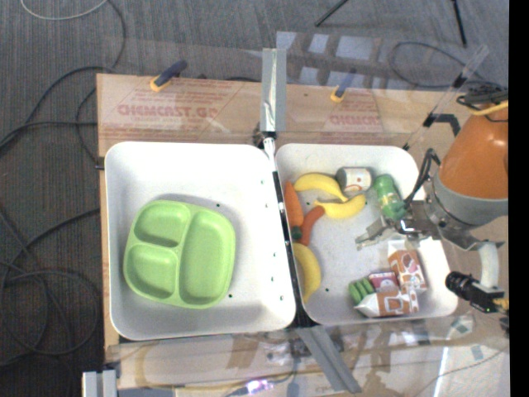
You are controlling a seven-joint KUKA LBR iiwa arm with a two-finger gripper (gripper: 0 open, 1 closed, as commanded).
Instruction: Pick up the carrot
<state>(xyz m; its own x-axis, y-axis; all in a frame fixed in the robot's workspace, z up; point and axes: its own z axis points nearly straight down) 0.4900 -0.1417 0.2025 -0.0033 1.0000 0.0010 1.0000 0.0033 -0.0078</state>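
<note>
Dark grey carpet (207,23) with black cables lies under a brown cardboard sheet (182,110), and two shallow white bins sit side by side on it.

From the camera view, the long orange carrot (292,208) lies in the right white bin (397,157), tight against that bin's left wall. It points near to far. The metal two-finger gripper (378,231) is to the right of the carrot, well apart from it, over the middle of the same bin. Its thin silver fingers (369,236) point left and are spread a little, with nothing between them.

The grey arm with its big orange band (478,160) reaches in from the right side and bends down over the bin's right rim.

The right bin holds many things. A short orange-red carrot piece (312,222) leans just beside the long carrot. A yellow banana (329,193) curves at the far side, and another yellow banana (307,270) lies near the front, by the left wall. A small white can (355,177) and a green bottle (386,193) lie at the far right. An orange and white juice carton (397,288) lies at the near right.

The left white bin (165,160) holds a light green plastic tray with three parts (179,253).
</note>
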